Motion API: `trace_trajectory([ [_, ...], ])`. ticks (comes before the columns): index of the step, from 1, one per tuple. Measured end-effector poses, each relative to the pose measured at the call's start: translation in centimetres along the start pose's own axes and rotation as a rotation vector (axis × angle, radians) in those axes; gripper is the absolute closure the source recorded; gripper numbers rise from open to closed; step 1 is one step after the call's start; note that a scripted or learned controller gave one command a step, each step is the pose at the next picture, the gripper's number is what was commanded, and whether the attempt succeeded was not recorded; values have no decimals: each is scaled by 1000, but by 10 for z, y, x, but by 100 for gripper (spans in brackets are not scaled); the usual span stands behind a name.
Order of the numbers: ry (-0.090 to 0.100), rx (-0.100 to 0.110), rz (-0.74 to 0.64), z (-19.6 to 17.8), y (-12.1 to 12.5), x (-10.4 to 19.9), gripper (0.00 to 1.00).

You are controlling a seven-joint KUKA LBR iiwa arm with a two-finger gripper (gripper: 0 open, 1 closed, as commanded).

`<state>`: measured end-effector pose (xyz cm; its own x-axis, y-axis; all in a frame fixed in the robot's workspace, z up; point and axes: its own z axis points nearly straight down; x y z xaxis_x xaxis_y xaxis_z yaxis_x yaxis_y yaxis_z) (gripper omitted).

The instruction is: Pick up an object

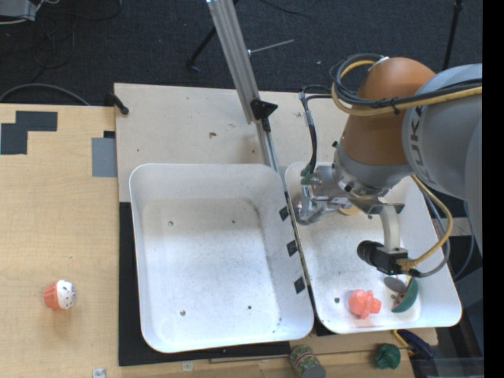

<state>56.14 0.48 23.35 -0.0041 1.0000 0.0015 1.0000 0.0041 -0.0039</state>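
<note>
Two white bins sit side by side on the worktop. Far left, near the worktop's front-left corner and well apart from both, lies a small orange-and-white toy [60,295]. The left bin [150,211] has only a few specks on its floor. The right bin [441,309] holds the likely targets at its front edge: a pink lump [363,302] and, just beside it toward the front-right corner, a green piece [405,296]. The end effector [309,205] hangs over the right bin's back-left part, close to the wall shared with the left bin; whether it is wide or narrow I cannot tell.

To do the step well, I judge the arm should travel forward along the right bin to the pink lump and come down straight over it. Room looks tight there: the front wall is near, and the green piece and a dark fitting [382,256] on the arm crowd one side. Open floor lies behind the lump.
</note>
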Motion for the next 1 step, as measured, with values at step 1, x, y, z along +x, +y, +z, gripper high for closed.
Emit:
trace_trajectory([
  [1,-1,-2,0,9,21,48,100],
])
